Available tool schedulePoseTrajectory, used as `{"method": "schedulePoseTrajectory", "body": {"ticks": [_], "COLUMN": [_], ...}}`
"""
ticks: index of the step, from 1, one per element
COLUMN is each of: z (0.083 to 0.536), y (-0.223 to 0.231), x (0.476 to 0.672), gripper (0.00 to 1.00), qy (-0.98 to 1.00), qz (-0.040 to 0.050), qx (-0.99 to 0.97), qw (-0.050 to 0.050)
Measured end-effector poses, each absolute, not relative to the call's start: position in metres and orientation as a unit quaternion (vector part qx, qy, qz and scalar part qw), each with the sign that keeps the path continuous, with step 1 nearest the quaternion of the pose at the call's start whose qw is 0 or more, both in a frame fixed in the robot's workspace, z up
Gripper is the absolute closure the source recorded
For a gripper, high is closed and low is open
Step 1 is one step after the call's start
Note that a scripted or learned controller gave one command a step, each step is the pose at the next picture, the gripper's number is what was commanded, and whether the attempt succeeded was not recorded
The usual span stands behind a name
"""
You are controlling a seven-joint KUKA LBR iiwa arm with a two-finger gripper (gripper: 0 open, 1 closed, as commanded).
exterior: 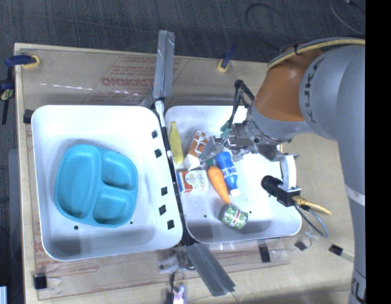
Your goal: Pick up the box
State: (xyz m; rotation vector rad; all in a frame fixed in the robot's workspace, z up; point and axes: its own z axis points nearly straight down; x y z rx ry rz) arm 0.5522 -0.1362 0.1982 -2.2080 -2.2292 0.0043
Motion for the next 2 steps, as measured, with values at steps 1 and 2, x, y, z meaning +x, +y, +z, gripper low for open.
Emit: {"method": "schedulePoseTrajectory", "body": {"ticks": [1, 2], "z": [0.098, 0.108], "y": [-0.113, -0.112], "x": [0.511, 0.512], "gripper": [0.0, 1.0], "qy": [-0.762, -0.764], "qz": [0.0001, -0.0008], "qx": [-0.648, -0.645], "qw": [-0.012, -0.01]}}
